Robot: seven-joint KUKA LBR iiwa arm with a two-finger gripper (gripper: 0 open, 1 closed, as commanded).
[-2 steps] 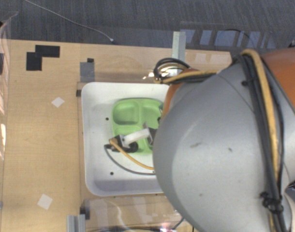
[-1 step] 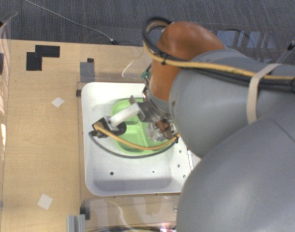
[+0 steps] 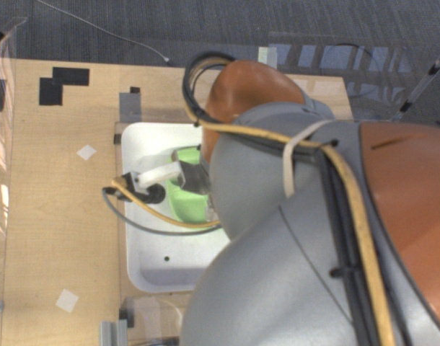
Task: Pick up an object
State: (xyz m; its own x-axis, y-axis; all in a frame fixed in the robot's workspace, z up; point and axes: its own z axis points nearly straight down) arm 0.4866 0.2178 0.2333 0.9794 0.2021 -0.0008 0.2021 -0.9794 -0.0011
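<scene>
Grey carpet (image 3: 205,13) spans the top of the frame; below it lies a pale wooden bench (image 3: 54,215) marked with black squares (image 3: 61,85) at upper left. One white bin (image 3: 151,265) sits at centre, its left rim and lower left corner exposed, with bare floor showing along its bottom left. KUKA arm (image 3: 314,236), grey with orange sections, covers the centre and right of the frame and hides the bin's right side. Yellow and black cables (image 3: 141,200) loop over the bin's left rim. Green object (image 3: 185,200) lies in the bin's upper middle, against the arm's edge; its long axis runs roughly top to bottom. Gripper (image 3: 190,177) sits just above it, largely hidden, so its state cannot be told.
</scene>
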